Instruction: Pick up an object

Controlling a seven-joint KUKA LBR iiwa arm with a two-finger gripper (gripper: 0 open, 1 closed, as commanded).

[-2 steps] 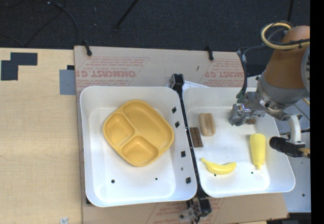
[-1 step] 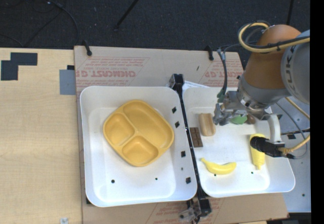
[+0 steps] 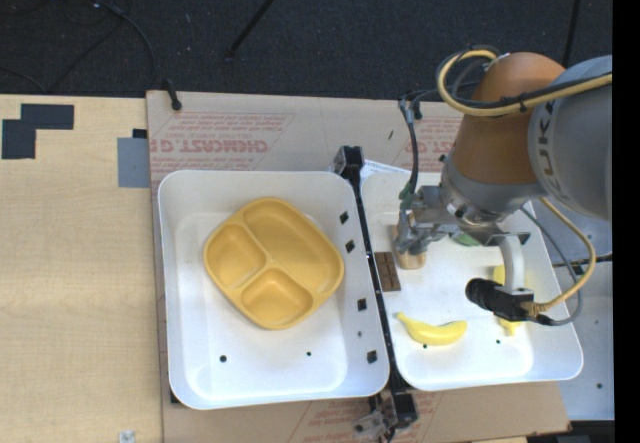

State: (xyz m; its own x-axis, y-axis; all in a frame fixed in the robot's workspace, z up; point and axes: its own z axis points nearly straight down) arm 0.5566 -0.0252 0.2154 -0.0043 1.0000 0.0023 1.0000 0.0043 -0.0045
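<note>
My gripper (image 3: 409, 243) hangs low over the left part of the right bin (image 3: 560, 361), close to the divider. Directly beneath its tip sits a small tan object (image 3: 411, 258), and the gripper hides its top. Whether the gripper is touching it is unclear. A yellow banana (image 3: 433, 330) lies near the front of the same bin, well clear of the gripper. A small brown block (image 3: 388, 275) rests by the divider, just left of and below the gripper.
The left bin (image 3: 190, 351) holds a yellow divided plate (image 3: 273, 262). A bit of green (image 3: 466, 239) shows under the wrist, and a small yellow piece (image 3: 508, 327) lies at the right of the right bin. The arm covers that bin's back half.
</note>
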